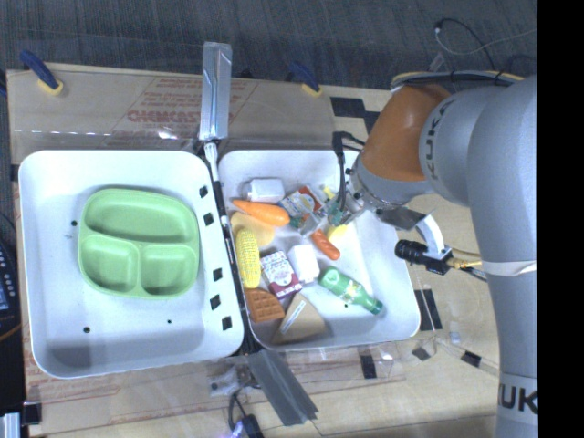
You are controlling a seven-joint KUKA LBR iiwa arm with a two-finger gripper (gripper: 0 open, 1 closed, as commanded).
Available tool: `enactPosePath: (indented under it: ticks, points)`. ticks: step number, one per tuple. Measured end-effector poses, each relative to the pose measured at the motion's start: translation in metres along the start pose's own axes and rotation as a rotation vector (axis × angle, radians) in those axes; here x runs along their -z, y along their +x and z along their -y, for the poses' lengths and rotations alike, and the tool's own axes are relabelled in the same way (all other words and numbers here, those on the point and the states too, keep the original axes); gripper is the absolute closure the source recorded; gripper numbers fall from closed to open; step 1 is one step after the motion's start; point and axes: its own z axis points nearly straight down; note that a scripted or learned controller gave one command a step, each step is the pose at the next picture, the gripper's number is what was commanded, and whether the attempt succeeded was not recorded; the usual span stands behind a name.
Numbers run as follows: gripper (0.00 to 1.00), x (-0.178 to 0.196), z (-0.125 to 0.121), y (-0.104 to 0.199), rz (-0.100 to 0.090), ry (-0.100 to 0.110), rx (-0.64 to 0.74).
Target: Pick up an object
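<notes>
The pincer [339, 215] is down in the right bin [388, 308], its tips among the clutter — whether it grips anything I cannot tell. Just below it lie a small carrot [326, 245] and a yellow piece [339, 233]; left of it, a wrapper [301, 203] and a big carrot [261, 213]. So crowded, the tips may nudge neighbours — or close on nothing.

Both white bins [55, 336] look like smooth, slightly glossy plastic. The green divided tray [139, 242] at left is matt plastic. The bench [119, 409] shows pale wood grain, with printed cardboard [164, 108] at upper left. The arm [493, 153] has satin grey casing and a glossy orange band [401, 140]. The green bottle [351, 290] shines like plastic; the corn cob [246, 254] looks bumpy.
</notes>
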Motion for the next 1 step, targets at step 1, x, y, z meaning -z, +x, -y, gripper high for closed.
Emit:
enactPosePath:
  ticks: [1]
  points:
    - [1.00,0.1410,-0.0157,0.0020,0.002,-0.001,-0.152]
